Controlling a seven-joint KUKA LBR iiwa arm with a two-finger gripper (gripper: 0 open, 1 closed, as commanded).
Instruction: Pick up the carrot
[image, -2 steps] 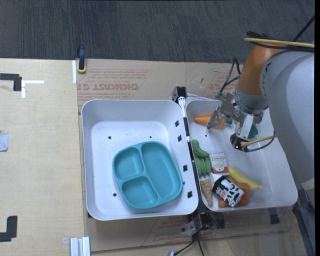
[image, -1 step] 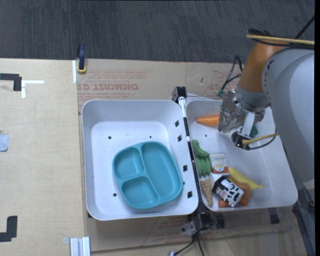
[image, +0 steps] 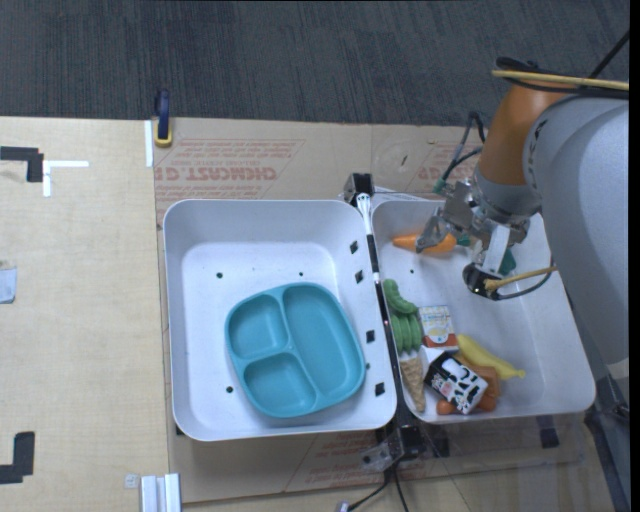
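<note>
Gripper (image: 440, 238) fingers pinch the small orange tapered carrot (image: 412, 241), which juts out to their left.

- Two white bins (image: 190, 300): smooth plastic with a soft sheen.
- Teal divided plate (image: 295, 348): smooth, matt plastic.
- Bench (image: 70, 330): pale wood-look board, matt.
- Cardboard sheet (image: 230, 165) under the bins: dull brown paperboard.
- Arm (image: 590, 200): smooth grey shell, glossy orange band (image: 512, 125).
- Carrot (image: 425, 241): orange and smooth.
</note>
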